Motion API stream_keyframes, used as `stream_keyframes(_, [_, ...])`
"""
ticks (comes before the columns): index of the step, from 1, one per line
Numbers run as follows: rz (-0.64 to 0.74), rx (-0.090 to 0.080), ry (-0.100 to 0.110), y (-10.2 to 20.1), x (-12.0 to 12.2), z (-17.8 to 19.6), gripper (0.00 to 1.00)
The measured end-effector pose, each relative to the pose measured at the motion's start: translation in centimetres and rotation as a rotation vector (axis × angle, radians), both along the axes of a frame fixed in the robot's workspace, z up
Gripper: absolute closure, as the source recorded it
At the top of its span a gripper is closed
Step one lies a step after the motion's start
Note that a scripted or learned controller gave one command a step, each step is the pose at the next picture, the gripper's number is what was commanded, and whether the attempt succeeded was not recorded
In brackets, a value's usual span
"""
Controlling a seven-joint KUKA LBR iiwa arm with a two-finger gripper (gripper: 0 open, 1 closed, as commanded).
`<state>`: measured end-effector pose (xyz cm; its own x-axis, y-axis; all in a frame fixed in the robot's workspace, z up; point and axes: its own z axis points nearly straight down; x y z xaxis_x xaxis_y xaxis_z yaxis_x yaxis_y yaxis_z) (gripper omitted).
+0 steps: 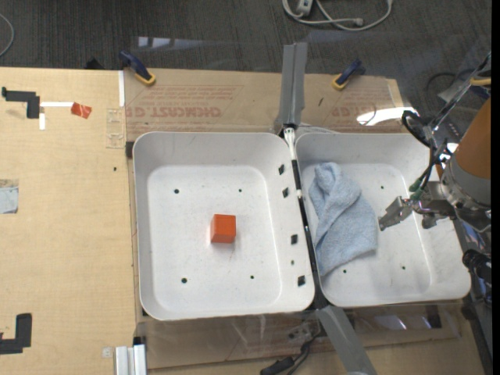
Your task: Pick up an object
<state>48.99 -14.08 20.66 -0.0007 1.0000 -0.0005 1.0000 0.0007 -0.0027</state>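
A: So, where does the gripper [393, 213] sit relative to anything it could pick?

B: It hangs over the right bin [367, 283], reaching in from the right edge of the camera view. The nearest object is the light blue cloth [337, 219], which lies to the gripper's left, just beside the fingertip end, apart from it as far as this slant lets me judge.

A: And the cloth's lie?

B: Crumpled, with its long axis running from the bin's far left corner down toward the near middle, roughly along the divider between the 2 bins. Its left edge is close against that wall.

A: What about the other candidate?

B: The orange block [223, 229] rests near the middle of the left bin [156, 280], well apart from the gripper, with the cloth and the divider lying between them. In my judgement the cloth is the likelier target, since only 1 short leftward move is needed.

A: Are the fingers spread or pressed together?

B: I cannot tell. The end is small and seen almost edge on; nothing is visibly between them.

A: Any risk?

B: My guess is that a soft heap gives little to pinch. Coming down across the long axis, onto the raised fold near the top, looks the better bet than skimming the flat lower part.
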Motion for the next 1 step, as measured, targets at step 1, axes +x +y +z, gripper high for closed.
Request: stream_keyframes(1, [0.210, 0.001, -0.003, -0.63, 2.88, -11.47, 0.00])
